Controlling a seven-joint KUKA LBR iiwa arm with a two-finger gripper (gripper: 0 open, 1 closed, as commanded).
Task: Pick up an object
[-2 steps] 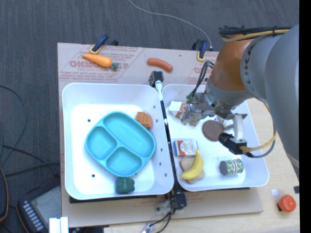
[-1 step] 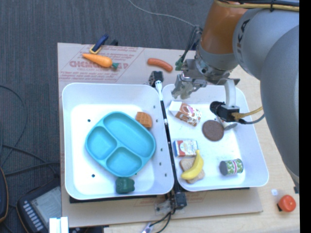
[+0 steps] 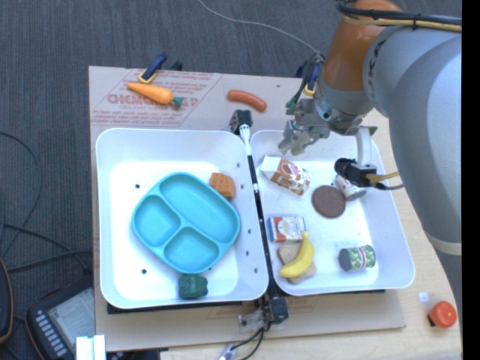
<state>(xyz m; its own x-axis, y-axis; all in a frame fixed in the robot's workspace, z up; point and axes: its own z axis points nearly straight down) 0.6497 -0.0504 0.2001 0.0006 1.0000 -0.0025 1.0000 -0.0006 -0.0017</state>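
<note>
Claw (image 3: 298, 142): positioned over the far left corner of the right bin (image 3: 390, 235), on the grey arm that enters from the right. Whether it is wide or narrow cannot be told from this angle.

Right bin contents: a small carton (image 3: 290, 176) lies tilted just beside the claw, on the near side of it, and is the closest item to it. A brown round biscuit (image 3: 328, 201) lies to the right of the carton, apart from it. A small box (image 3: 286, 228) sits near the left wall. A banana (image 3: 301, 257) lies just in front of the box, resting on a slice of bread (image 3: 287, 255). A small can (image 3: 357, 258) lies on its side to the right of the banana, apart from it.

Left bin (image 3: 120, 178) contents: a blue divided plate (image 3: 186, 223) in the middle, a brown cracker (image 3: 222, 184) touching its far right edge, and a dark green item (image 3: 193, 286) by the near wall.

Tabletop (image 3: 337, 317), outside the bins: a carrot (image 3: 152, 93) and a blue clip (image 3: 154, 67) at the far left, a sausage (image 3: 247, 100) beyond the gap between the bins, and an orange ball (image 3: 442, 315) at the near right corner
</note>
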